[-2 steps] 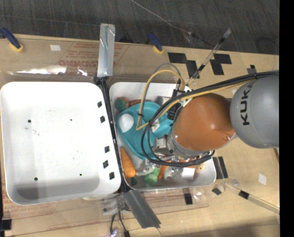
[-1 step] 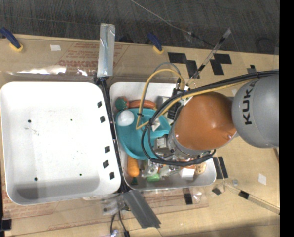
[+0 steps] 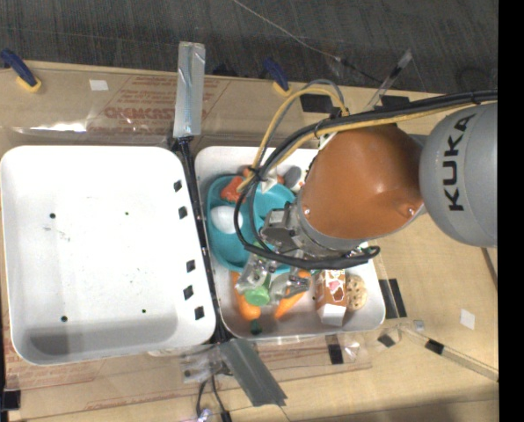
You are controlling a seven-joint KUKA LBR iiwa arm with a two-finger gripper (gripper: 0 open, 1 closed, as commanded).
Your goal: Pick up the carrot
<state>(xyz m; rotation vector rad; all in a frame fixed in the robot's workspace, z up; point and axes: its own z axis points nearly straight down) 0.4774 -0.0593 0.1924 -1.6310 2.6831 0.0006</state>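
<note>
Looming closest to the lens: grey KUKA arm (image 3: 460, 178) w/ orange band (image 3: 363, 183), reaching in from the right and covering much of the right bin (image 3: 378, 310). Hanging low over that bin's front half, gripper (image 3: 271, 281) pointing down among the clutter; cannot tell whether spread or pressed together, too much metal and cabling in the way. Nothing visibly pinched.

Lying just under and beside the gripper, at the right bin's front edge: carrot (image 3: 287, 305), orange, partly hidden by the gripper, seemingly resting on the bin floor. Sitting to its left, touching or nearly so: another orange piece w/ green top (image 3: 250, 301). Standing just right of the carrot, near the front-right corner: small box w/ cookie picture (image 3: 337, 295). Filling the bin's left side behind these: teal bowl-like item (image 3: 231, 227), w/ a small orange object (image 3: 235, 188) at its back rim. Looping over the teal item: black and yellow cables (image 3: 275, 134) running along the arm.

Sitting beside it on the left, walls touching: left bin (image 3: 90, 244), white. Lying under both: cardboard-coloured bench (image 3: 438, 280), w/ blue clamps (image 3: 20, 70) at the back edge and a grey taped strip (image 3: 190, 86) behind the bins' join
</note>
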